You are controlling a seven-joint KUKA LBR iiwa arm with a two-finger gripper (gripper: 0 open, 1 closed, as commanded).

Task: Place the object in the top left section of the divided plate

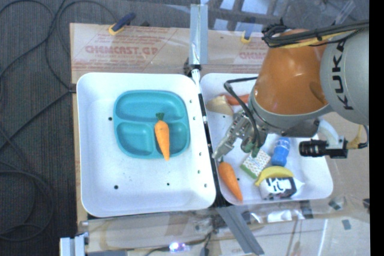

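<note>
Grey arm (351,78), orange band, black cables

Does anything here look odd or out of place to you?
Yes. The carrot on the blue divided plate in the left bin lies across the plate's lower right rim and sticks out, instead of sitting inside one section.

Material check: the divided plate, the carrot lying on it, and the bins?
Divided plate: looks like moulded plastic, teal, smooth with a soft sheen and rounded section walls. Carrot: probably a plastic toy, uniform orange with a stiff green top. Left bin and right bin: white, glossy, likely thin formed plastic, judging by the rounded corners and raised rims.
</note>
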